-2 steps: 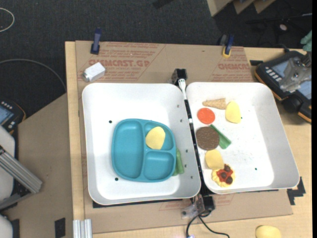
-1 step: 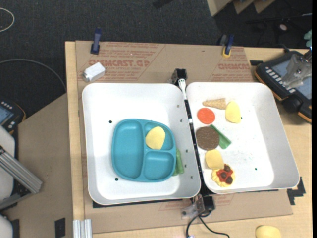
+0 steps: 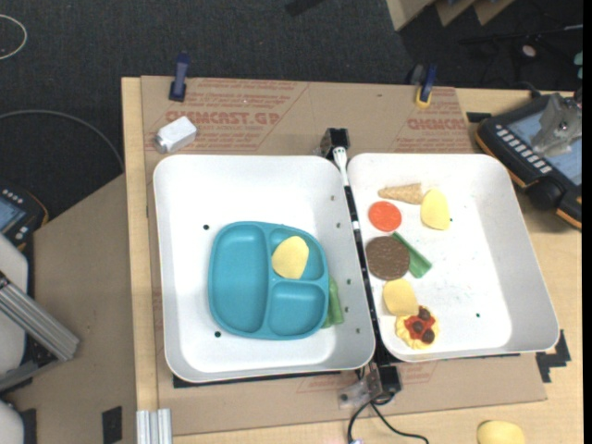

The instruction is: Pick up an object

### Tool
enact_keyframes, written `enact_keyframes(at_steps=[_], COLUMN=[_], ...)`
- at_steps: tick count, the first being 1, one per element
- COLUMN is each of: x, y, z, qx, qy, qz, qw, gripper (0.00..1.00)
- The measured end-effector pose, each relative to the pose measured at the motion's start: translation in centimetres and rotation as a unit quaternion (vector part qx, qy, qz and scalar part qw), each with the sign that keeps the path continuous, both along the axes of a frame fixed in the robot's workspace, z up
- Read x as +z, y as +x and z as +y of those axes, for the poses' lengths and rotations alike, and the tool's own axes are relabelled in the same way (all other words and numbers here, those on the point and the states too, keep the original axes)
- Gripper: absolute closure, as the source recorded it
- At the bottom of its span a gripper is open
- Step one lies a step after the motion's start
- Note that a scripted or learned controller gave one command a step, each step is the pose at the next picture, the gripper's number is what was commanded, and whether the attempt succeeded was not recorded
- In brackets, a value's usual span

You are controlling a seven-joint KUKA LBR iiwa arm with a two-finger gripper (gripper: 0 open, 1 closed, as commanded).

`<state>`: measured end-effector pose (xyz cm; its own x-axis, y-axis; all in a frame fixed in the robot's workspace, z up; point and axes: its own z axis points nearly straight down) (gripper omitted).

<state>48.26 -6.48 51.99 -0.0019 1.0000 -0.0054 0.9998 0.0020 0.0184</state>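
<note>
I cannot tell how the jaws stand.

Two white bins sit side by side on the counter [image 3: 139,340]. The things to pick up lie in both.

The right bin [image 3: 499,276] has seven toy foods, all on its 9 o'clock side. There is one tan cone [image 3: 400,192] at 11 o'clock. Just beside it, toward 4 o'clock, is one yellow lump [image 3: 435,210]. There is one orange-red circle [image 3: 386,216] under the cone. One brown circle [image 3: 387,258] is below that, and one green strip [image 3: 418,261] pokes out from under it at 3 o'clock. Lower down is one yellow block [image 3: 400,297]. It touches one small yellow piece with red and dark dots [image 3: 417,326] at 7 o'clock in the bin.

The left bin [image 3: 176,248] holds one blue tray [image 3: 242,285] with three parts. One yellow oval [image 3: 290,257] lies in the part at 2 o'clock. One green piece [image 3: 334,303] rests at the tray's edge at 4 o'clock.

Two blue clamps, one [image 3: 178,77] at 11 o'clock and one [image 3: 425,83] at 1 o'clock, grip the far edge of the counter. One small white block [image 3: 176,134] lies near the first. The brown board has red writing; it looks like "COMCAST", but it is too faint to be sure.
</note>
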Motion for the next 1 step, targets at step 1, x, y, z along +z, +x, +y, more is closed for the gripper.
enact_keyframes(at_steps=[1], x=[-14.46], y=[-0.46], z=[1.06], qx=[-0.001], qy=[0.0034], qz=[0.017], qw=[0.9998], gripper=[1.0])
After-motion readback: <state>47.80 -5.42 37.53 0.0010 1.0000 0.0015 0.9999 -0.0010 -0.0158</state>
